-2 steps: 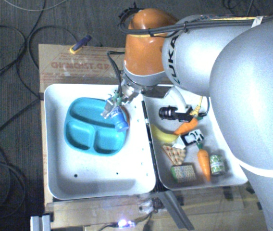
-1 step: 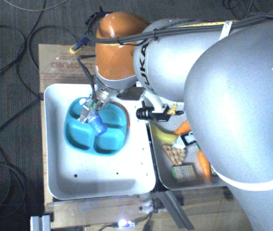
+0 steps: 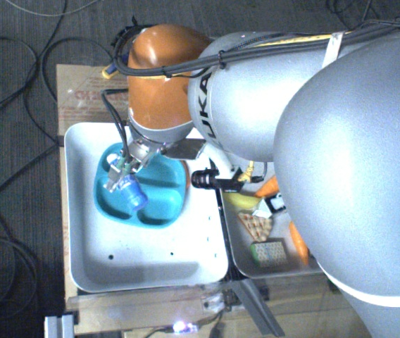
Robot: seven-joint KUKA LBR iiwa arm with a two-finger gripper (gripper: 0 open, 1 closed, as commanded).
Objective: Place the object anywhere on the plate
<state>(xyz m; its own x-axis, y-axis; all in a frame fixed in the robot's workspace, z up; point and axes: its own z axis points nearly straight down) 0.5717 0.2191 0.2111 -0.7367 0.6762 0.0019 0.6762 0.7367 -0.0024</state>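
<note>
Over the left bin [image 3: 87, 259], the gripper [image 3: 121, 174] hangs above the blue plate [image 3: 168, 189], reaching down from the orange band [image 3: 161, 76] of the arm [image 3: 313, 118]. Its fingers [image 3: 119, 166] stand close together around a small blue object [image 3: 132, 196], which sits at their tips and appears pinched between them; the object's lower end lies over the plate's left compartment, though whether it touches the plate or hangs just above it cannot be told. The object's colour is close to the plate's, so its outline is hard to follow.

The plate is divided, with a ridge running through it, and it lies in the upper half of the left bin, near the bin's top wall. The lower half of that bin is bare white with a few dark specks.

The arm's grey bulk covers most of the right bin [image 3: 236, 263]. In the strip that shows lie a yellow banana-like piece [image 3: 241, 200], a waffle-patterned piece [image 3: 256, 225], a grey-green block [image 3: 269, 251] and an orange carrot-like piece [image 3: 297, 241], all close together. A black cylinder [image 3: 210, 180] on the wrist juts over the wall between the two bins. Black cables [image 3: 3, 118] trail across the dark floor to the left of the bench.
</note>
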